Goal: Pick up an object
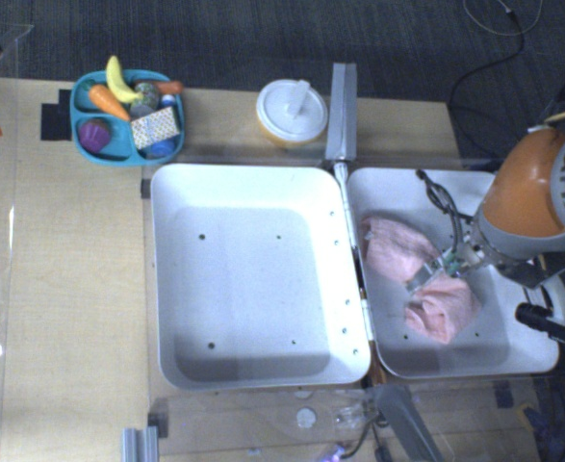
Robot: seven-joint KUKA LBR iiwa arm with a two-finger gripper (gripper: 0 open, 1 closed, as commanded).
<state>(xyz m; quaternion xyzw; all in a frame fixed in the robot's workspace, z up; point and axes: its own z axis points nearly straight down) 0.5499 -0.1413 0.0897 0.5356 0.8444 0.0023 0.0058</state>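
Observation:
A crumpled pink cloth (398, 248) lies in the right bin (398, 354), stretching from the bin's upper left down to a bunched lump (446, 308) near its middle. My gripper (440, 268) is down in this bin, right at the cloth, between its two bunched parts. The fingers are small and half buried against the fabric. The arm's orange band (525, 195) sits just above and to the right of the gripper.
The left bin (253, 364) sits beside the right one, a grey divider rail (341, 114) behind them. A blue tray of toy food (123, 114) and a white lidded cup (292, 111) stand at the back of the bench.

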